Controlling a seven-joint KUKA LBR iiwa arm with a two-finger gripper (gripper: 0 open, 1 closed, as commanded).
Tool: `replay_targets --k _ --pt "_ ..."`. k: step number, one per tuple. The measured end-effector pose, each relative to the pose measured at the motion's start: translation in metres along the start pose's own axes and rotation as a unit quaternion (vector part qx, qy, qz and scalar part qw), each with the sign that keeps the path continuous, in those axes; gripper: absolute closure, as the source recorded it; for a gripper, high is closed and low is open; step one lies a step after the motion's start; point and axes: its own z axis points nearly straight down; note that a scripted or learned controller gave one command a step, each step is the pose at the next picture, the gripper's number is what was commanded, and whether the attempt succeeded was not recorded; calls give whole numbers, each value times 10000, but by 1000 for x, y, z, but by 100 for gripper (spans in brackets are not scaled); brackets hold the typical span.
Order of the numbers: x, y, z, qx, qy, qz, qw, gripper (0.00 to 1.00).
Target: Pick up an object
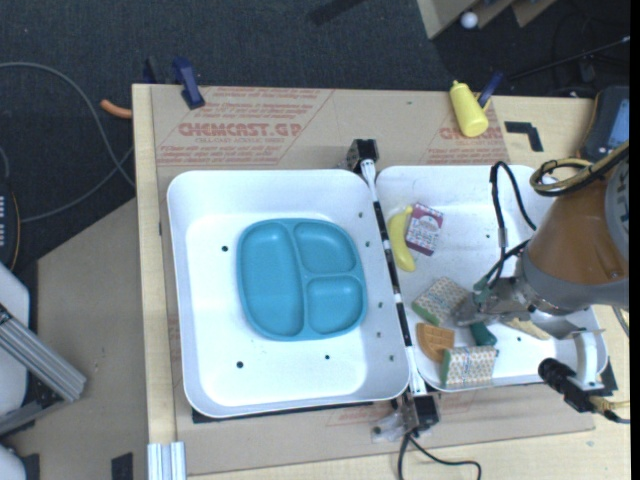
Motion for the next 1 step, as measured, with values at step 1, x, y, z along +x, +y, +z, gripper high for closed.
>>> replay_targets --k 1 --pt "75 34 -91 -3 4 -20 10000 100"
